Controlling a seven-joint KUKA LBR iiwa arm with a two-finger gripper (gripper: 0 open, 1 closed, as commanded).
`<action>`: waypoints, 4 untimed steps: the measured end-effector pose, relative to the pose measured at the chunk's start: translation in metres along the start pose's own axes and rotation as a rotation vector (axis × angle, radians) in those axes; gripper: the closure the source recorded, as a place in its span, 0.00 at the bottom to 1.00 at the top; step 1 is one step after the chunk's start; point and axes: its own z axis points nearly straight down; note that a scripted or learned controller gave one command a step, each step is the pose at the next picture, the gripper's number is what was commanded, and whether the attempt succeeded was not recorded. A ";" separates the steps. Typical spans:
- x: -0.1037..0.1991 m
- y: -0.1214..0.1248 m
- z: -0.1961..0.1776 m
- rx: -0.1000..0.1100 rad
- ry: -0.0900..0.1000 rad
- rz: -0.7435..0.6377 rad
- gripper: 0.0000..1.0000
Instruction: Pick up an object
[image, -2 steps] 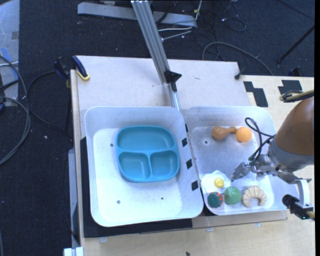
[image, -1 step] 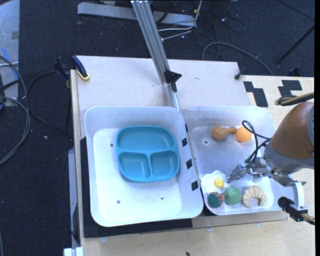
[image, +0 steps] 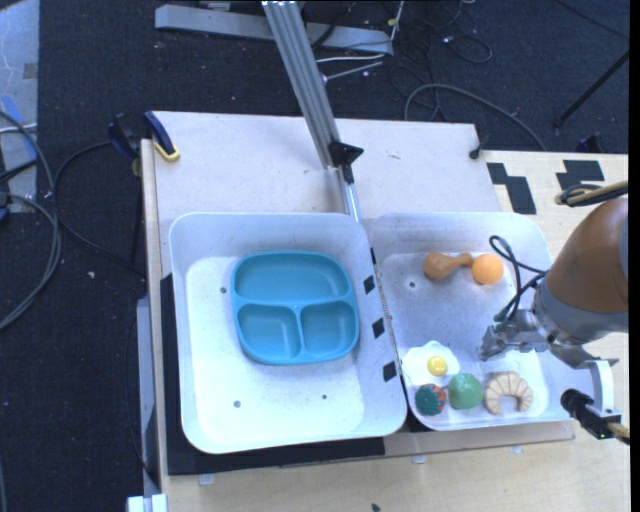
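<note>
- White plastic, two shallow bins side by side on the bench, seen from the single overhead camera: the left bin (image: 200, 330) holds a blue divided tray (image: 296, 306), and the right bin (image: 400, 240) holds all the loose items.
- Grey with an orange band, the arm (image: 592, 275) reaches in from the right, and its gripper (image: 497, 340) hangs low over the right bin's middle, close to the floor of the bin.
- Whether the gripper is wide or narrow, I cannot tell from this angle; nothing is visibly caught in it.
- Candidate things to pick: an orange ball (image: 487, 269) touching a tan pear-shaped piece (image: 441, 265) toward the far side of the bin, and along the near edge a fried egg toy (image: 432, 362), a dark teal-and-red ball (image: 430, 399), a green ball (image: 464, 391) and a croissant (image: 508, 392).
- Relative to the gripper, the croissant lies just beside and toward the near edge, the green ball near it on the same side, the egg a little to the gripper's left in the view, and the orange ball well apart toward the far wall.
- Judged step: the approach or descent before a grasp, with no object yet lifted.
- Next move, as I read it, calls for settling over one item, most likely the croissant or green ball, then closing squarely on it; the near-edge cluster is tightly packed, so a neighbour could be nudged.
</note>
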 end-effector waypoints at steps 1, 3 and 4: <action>0.003 -0.007 -0.048 0.007 0.006 -0.005 1.00; 0.003 -0.011 -0.117 0.008 0.006 -0.007 1.00; 0.055 0.006 -0.129 0.008 0.008 -0.012 1.00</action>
